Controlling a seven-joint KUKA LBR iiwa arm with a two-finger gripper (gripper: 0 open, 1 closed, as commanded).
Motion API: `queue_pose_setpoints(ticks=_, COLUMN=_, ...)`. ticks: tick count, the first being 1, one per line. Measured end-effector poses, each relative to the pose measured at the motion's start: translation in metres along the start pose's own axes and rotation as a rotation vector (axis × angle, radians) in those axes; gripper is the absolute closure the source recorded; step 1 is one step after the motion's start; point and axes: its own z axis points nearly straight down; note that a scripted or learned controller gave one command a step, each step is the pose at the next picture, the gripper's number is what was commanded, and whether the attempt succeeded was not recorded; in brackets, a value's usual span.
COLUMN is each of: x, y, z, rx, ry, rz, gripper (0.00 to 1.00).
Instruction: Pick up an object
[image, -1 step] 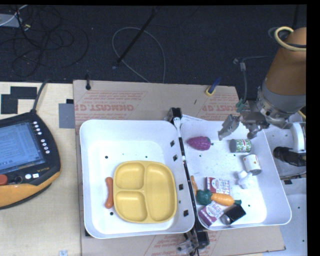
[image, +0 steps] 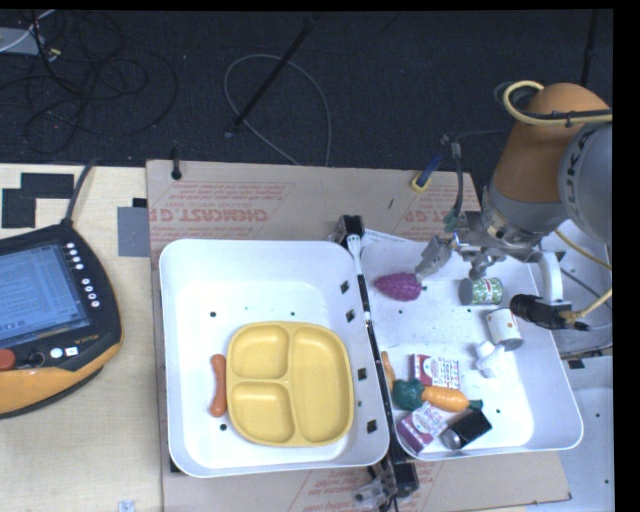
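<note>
Hovering the gripper (image: 460, 255) over the right bin's (image: 560, 420) far side, between the purple grape bunch (image: 399, 287) and small green can (image: 487, 291), I'm lining up 1 pick. Fingers look spread, nothing between them, probably. The grapes are dark magenta, lumpy, lying apart from the clutter.

Bins (image: 190, 270): smooth white plastic, slight sheen.
Divided plate (image: 290, 383): matt yellow plastic.
Bench sheet (image: 260, 205): rough brown printed cardboard.
Can (image: 486, 291): shiny metal, green label.
Arm shell (image: 545, 140): glossy orange.
</note>
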Motion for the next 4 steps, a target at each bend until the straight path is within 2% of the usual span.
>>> queue_pose_setpoints(ticks=1, x=0.032, y=0.006, z=0.097, rx=0.001, ry=0.000, rz=-0.002, gripper=0.00)
queue_pose_setpoints(ticks=2, x=0.004, y=0.007, z=0.103, rx=-0.002, ry=-0.001, rz=0.000, gripper=0.00)
queue_pose_setpoints(ticks=3, x=0.029, y=0.007, z=0.103, rx=0.000, ry=0.001, rz=-0.002, gripper=0.00)
queue_pose_setpoints(ticks=4, x=-0.001, y=0.007, z=0.040, rx=-0.003, ry=-0.001, rz=-0.001, gripper=0.00)
